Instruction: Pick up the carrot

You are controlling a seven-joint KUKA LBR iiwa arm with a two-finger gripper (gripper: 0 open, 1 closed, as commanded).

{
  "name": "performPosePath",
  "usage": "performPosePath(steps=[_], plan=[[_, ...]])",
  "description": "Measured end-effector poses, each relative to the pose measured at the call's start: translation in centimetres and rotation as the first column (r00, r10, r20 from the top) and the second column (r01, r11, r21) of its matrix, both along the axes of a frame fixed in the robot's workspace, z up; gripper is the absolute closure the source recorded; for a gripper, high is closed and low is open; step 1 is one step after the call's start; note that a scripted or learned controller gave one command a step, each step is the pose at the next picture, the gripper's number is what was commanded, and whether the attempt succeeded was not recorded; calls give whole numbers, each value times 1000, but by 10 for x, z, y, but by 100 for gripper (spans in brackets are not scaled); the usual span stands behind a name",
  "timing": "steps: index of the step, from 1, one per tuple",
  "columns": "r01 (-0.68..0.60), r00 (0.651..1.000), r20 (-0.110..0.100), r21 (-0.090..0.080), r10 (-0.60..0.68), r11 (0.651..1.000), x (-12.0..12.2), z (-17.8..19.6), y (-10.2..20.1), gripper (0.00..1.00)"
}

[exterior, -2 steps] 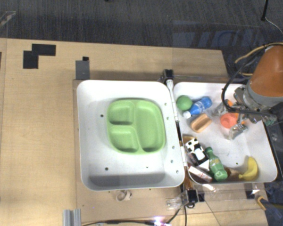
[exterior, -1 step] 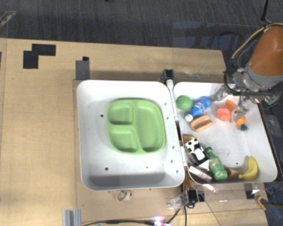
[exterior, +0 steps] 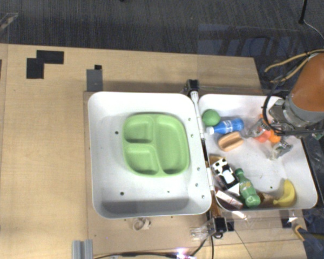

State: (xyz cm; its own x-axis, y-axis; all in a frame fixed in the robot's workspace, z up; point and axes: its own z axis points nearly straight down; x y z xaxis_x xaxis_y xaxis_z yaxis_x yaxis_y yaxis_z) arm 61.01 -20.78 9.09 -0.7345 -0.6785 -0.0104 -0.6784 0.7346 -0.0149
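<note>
The carrot (exterior: 270,136), a small orange piece, lies on the floor of the right bin (exterior: 259,166) near its far right side. My gripper (exterior: 269,138) hangs straight over it under the grey wrist and orange band. One finger (exterior: 257,127) stands at the carrot's upper left and the other at its lower right. The fingers are spread apart, so the gripper is open and straddles the carrot. The wrist hides part of the carrot's far end.
In the right bin lie a green ball (exterior: 210,117), a blue bottle (exterior: 228,126), a hot dog bun (exterior: 230,141), a black-and-white toy (exterior: 222,169), a green bottle (exterior: 247,190) and a banana (exterior: 285,193). The left bin (exterior: 102,188) holds a green divided plate (exterior: 154,143).
</note>
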Motion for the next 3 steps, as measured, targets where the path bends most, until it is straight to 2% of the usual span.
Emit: performPosePath(steps=[1, 2, 3], plan=[[-326, 945, -1, -4, 326, 945, 15, 0, 1, 0], [-321, 947, 12, -7, 321, 947, 20, 14, 2, 100], [-321, 947, 12, -6, 321, 947, 19, 14, 2, 0]])
